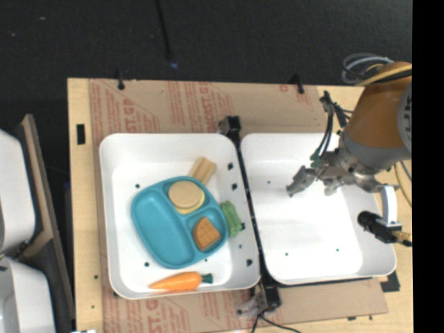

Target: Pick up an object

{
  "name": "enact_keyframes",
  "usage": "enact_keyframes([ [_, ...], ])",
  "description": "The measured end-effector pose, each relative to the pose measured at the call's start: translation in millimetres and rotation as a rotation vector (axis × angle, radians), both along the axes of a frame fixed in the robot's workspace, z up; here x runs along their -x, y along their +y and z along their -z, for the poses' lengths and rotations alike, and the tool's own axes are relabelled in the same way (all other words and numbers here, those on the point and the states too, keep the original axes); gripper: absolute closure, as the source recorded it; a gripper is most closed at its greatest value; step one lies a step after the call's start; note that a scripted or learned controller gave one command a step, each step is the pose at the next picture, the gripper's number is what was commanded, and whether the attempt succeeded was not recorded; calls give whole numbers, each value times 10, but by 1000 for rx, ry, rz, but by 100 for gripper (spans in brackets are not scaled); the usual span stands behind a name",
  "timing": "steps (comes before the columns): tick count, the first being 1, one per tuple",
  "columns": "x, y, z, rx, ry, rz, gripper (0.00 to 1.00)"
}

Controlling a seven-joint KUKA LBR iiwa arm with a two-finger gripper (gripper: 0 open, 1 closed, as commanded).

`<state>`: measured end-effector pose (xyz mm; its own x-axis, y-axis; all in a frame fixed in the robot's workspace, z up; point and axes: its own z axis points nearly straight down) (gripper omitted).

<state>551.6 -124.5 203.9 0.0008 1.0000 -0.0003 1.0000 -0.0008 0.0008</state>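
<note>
Though left-bin-bound, carrot (182,281) beyond claw (300,184)

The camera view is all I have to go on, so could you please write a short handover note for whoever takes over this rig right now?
Gripper: hangs over the right bin, with nothing visible between its fingers.
Things: all in the left bin. A blue tray carries a round cookie and a waffle piece; a wooden block is at its top edge, a green piece at its right, and a carrot lies near the front wall.
Done: nothing picked yet.
Left: move to the left bin, grasp one object and lift.
</note>
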Motion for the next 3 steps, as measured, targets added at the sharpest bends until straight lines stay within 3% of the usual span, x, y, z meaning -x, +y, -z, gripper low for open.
enact_keyframes([
  [1, -1, -13, 371, 0, 3, 0, 0],
  [3, -230, 32, 741, 0, 2, 0, 0],
])
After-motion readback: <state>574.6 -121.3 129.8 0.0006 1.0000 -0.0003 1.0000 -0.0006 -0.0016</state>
